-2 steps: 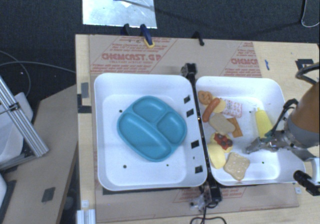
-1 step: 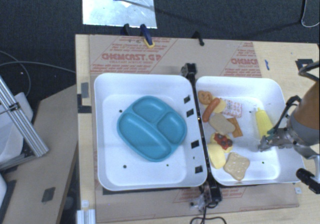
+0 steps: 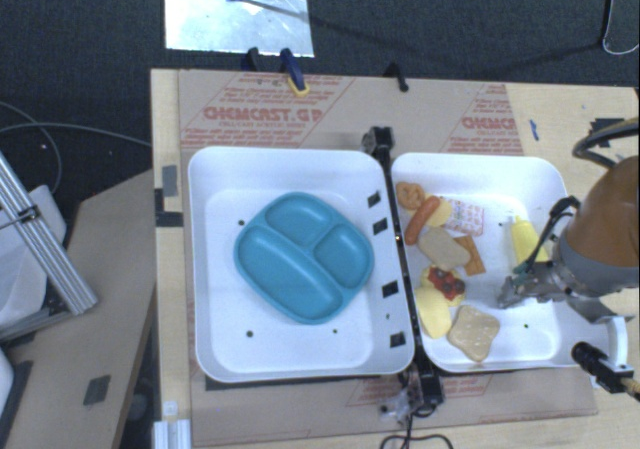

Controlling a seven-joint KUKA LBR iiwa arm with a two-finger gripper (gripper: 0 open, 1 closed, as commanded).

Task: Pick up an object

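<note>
a kuka arm [image 3: 610, 227] reaches in from the right over the right bin [image 3: 540, 175], its gripper [image 3: 522, 287] low over bare white floor toward that bin's right side; whether the gripper is open or closed cannot be told from this angle, and nothing is visible in its hold; the candidates for picking lie heaped along the bin's left half, hard by the black divider [image 3: 398, 257] that joins the 2 bins; a pretzel-like piece [image 3: 408, 195] and a sausage [image 3: 424, 217] sit at the top of the pile, a white packet with red print [image 3: 462, 214] beside them, a slice of brown bread [image 3: 443, 249] in the middle, a red item [image 3: 446, 283] and a pale yellow piece [image 3: 432, 309] below, and a slice of toast [image 3: 472, 331] nearest the front wall; a yellow object [image 3: 523, 237] stands apart, just beside the gripper and likely the closest target; the left bin [image 3: 215, 187] carries 1 blue divided plate [image 3: 303, 257], lying flat near its centre, seemingly there as a drop spot rather than a thing to grasp; the pick appears not yet made, and the crowded heap may make a clean grasp harder than the lone yellow object would.
</note>
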